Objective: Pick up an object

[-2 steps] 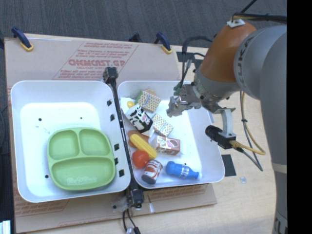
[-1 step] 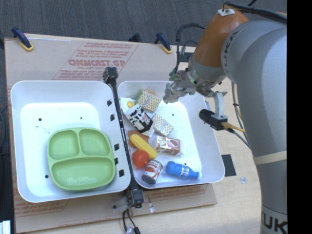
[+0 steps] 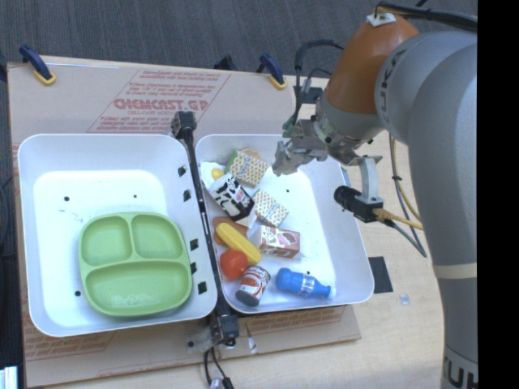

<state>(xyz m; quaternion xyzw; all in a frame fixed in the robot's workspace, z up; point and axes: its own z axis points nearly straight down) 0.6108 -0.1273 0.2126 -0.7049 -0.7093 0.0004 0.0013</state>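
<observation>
The grey two-finger gripper hangs over the far part of the shallow white right-hand bin, just beside a checkered yellow-and-white packet; I cannot tell how far its jaws are parted, and nothing shows between them. Below it the bin's right half is bare white floor (the clearest room). The objects crowd the bin's left side: a black-and-white cow-patterned toy, a yellow plastic banana, a red ball, a blue plastic bottle. Left of this bin, another white bin holds a green divided plate. Beyond it, cardboard reads "CHEMCAST GP".
</observation>
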